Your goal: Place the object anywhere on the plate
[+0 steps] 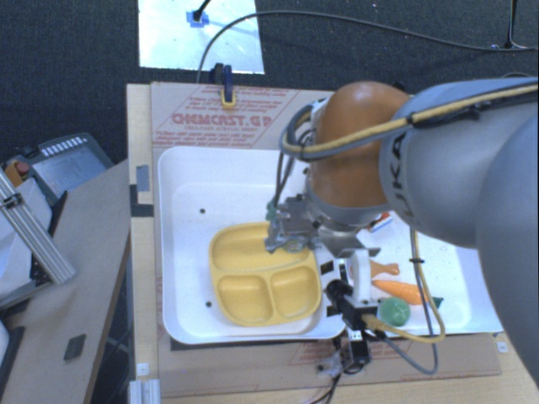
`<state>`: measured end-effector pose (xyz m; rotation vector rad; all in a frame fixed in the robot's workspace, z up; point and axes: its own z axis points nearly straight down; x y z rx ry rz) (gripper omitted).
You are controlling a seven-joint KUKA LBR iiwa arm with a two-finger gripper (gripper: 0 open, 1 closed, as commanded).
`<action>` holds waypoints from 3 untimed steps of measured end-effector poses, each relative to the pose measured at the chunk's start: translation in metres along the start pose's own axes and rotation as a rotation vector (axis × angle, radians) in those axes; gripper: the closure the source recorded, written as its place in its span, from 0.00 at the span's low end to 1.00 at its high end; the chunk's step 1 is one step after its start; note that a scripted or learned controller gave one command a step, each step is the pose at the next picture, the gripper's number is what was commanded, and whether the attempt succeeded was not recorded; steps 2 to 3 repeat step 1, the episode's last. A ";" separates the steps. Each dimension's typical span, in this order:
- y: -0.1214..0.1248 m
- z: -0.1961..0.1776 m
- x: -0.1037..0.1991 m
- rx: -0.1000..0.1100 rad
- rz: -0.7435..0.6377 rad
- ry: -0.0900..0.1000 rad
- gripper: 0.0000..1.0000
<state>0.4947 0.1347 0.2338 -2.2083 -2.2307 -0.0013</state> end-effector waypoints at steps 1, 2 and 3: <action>0.001 0.000 -0.003 -0.001 0.007 -0.002 0.00; 0.001 0.000 -0.003 -0.001 0.007 -0.002 0.00; 0.001 0.000 -0.003 -0.001 0.007 -0.002 0.00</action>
